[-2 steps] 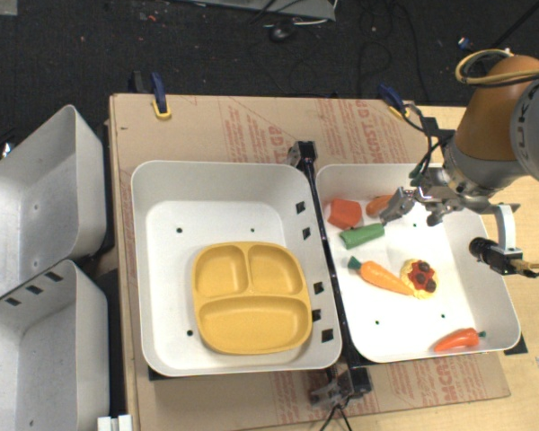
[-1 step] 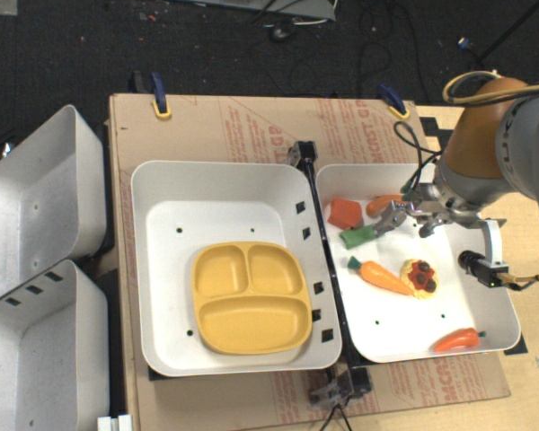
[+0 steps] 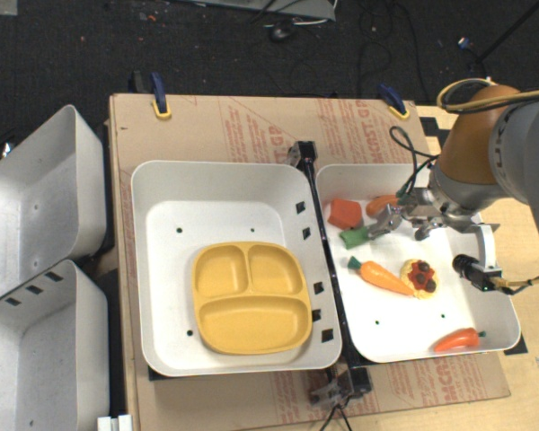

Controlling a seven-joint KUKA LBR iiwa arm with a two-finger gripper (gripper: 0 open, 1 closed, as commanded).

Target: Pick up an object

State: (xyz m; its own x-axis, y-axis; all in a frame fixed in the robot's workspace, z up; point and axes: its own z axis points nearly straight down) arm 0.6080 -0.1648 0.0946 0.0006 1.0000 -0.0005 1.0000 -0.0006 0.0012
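Reaching into the right bin from the right, the gripper hangs low with fingers spread, seemingly clasping nothing. A green piece lies just beside its tip, a red block just beyond, and a carrot nearer the camera.

Red printed lettering runs across the cardboard sheet under the bins; too faint and reversed to read.
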